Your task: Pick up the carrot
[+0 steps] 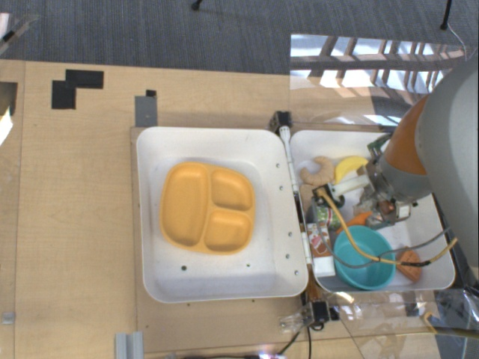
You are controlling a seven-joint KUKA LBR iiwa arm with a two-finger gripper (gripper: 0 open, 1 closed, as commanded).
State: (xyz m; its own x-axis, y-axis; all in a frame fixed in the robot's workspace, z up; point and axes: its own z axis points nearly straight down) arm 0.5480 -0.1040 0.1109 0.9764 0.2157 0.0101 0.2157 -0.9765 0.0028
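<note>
The claw (pixel 382 204) hangs low in the right bin (pixel 447 279); its grip cannot be told. The carrot (pixel 411 262) lies at its 5 o'clock, beside a teal bowl (pixel 364 259)

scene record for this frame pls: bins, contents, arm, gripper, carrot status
left bin: holds a yellow divided tray
right bin: teal bowl, yellow piece, tan piece, small clutter along its left wall
carrot: orange piece by the bowl's right rim, lying in the bin, likely the target
second orange bit: just above the bowl, partly hidden
arm: reaches in from the right, over the right bin
gripper: low over the bin above the bowl; finger state unclear
grasp: nothing seen held
</note>
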